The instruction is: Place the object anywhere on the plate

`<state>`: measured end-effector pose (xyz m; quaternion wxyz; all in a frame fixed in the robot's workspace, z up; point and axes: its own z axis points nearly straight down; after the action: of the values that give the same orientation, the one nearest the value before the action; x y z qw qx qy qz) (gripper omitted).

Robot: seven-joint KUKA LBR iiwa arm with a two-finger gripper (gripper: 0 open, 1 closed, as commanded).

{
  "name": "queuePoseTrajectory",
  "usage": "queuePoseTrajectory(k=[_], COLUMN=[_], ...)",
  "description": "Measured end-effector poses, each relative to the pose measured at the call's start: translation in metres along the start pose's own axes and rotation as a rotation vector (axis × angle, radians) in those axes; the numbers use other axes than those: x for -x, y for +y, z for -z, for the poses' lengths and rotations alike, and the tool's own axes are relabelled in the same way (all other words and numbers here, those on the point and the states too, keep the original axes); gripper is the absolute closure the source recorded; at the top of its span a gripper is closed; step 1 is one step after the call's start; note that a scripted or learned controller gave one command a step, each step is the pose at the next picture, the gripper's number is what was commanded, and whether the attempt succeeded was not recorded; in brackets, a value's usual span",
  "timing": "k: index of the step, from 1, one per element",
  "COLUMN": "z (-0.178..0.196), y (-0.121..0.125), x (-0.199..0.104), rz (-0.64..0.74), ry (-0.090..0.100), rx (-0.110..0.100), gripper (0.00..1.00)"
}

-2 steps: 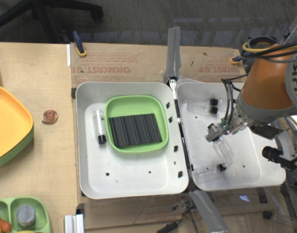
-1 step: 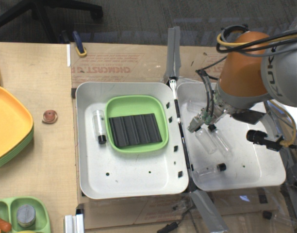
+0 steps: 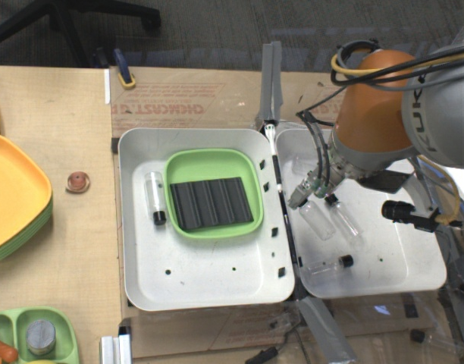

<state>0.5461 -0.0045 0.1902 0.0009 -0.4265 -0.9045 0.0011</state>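
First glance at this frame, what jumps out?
The grey arm with its orange band fills the upper right, its pincer low over the right bin beside clear vials. In the left bin sits a green plate bearing a dark ribbed block, with one clear vial lying just left of the plate. Yellow dishes sit stacked at the bench's far left.

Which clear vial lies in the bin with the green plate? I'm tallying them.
The vial beside the green plate's left edge, black cap toward the camera; the other vials lie in the right bin.
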Motion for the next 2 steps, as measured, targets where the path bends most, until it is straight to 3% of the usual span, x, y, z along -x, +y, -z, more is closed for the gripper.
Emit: queuePoseTrajectory(k=[2], z=[0.001], y=[-0.028], x=[-0.026], rz=[0.232], ry=[0.0], rx=[0.001], gripper=[1.0])
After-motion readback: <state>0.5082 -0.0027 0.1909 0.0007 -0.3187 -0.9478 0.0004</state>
